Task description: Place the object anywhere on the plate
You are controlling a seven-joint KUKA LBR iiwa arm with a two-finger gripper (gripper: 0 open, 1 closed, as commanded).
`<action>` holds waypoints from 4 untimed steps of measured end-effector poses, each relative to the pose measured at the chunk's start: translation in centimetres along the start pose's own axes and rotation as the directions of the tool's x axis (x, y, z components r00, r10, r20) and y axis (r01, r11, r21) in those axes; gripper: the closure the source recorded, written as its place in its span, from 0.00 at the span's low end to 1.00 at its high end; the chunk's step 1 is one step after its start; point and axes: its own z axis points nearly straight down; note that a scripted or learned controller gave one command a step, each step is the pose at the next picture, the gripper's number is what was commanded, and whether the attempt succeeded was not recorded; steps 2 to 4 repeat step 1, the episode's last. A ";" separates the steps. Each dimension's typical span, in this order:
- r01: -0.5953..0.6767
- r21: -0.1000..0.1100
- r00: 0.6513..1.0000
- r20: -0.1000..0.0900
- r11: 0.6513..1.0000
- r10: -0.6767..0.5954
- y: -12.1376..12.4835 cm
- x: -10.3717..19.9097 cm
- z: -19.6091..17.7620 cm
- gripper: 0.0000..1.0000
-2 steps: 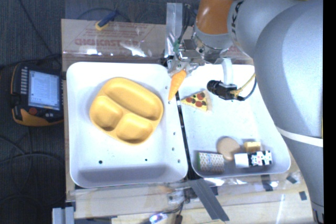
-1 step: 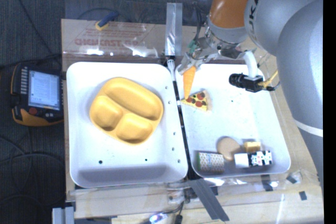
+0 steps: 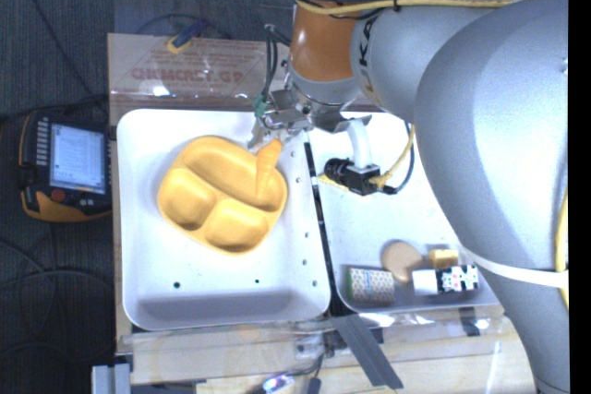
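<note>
A yellow plate [image 3: 208, 198] with three sections lies in the left white bin [image 3: 148, 291]. My gripper [image 3: 271, 136] hangs over the plate's far right rim, close to the wall between the two bins. A small orange, carrot-like object [image 3: 267, 166] points down from between the fingers, its lower end over the plate's right section. The gripper is shut on this object. The arm's orange band [image 3: 323, 23] and grey body cover most of the right bin's far half.
Along the front of the right bin [image 3: 369, 217] lie a tan round piece [image 3: 400, 259], a patterned roll [image 3: 371, 284], a yellow block [image 3: 443, 256] and a small black-and-white item [image 3: 455, 279]. A cardboard sheet [image 3: 185, 69] lies behind the left bin, and a handheld screen [image 3: 65, 161] to its left.
</note>
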 end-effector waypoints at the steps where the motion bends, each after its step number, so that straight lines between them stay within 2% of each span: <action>1: -0.001 0.000 1.000 0.000 1.000 0.001 0.0 0.0 0.0 0.00; 4: -0.001 0.000 1.000 0.000 1.000 0.001 0.0 0.0 0.0 0.00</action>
